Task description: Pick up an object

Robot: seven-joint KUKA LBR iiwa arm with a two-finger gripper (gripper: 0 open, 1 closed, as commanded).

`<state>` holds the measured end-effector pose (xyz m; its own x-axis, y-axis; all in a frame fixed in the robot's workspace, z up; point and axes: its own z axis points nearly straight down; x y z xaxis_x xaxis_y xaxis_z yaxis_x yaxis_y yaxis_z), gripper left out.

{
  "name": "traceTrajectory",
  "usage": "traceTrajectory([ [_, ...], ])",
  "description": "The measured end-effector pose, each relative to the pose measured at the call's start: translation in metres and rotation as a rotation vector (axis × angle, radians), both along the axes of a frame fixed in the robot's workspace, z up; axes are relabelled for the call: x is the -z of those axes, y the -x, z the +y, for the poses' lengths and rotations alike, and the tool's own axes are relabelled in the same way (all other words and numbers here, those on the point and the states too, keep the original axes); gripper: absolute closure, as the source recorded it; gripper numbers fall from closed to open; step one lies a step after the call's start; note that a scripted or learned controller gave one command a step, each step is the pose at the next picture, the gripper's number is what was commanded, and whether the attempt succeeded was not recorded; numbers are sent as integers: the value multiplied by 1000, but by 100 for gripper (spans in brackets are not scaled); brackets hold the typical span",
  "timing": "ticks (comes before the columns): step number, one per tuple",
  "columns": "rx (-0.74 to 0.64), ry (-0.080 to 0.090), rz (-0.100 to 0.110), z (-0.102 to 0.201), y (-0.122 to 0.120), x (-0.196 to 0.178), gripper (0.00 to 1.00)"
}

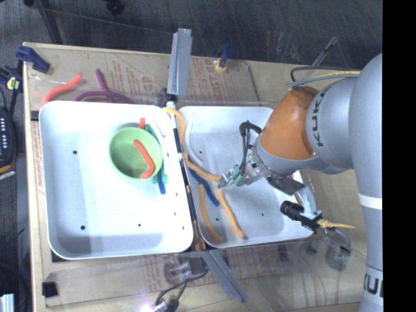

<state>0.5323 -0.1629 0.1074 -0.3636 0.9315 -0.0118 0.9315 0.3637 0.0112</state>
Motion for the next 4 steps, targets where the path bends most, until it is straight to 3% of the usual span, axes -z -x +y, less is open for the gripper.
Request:
traceTrajectory([
  [1, 0, -1, 3, 1, 1, 1, 0],
  [2, -5, 1, 2, 1, 0, -9, 100],
  [3, 66, -7, 15, 54, -20, -100, 100],
  [4, 66, -7, 15, 54, -20, -100, 0],
])
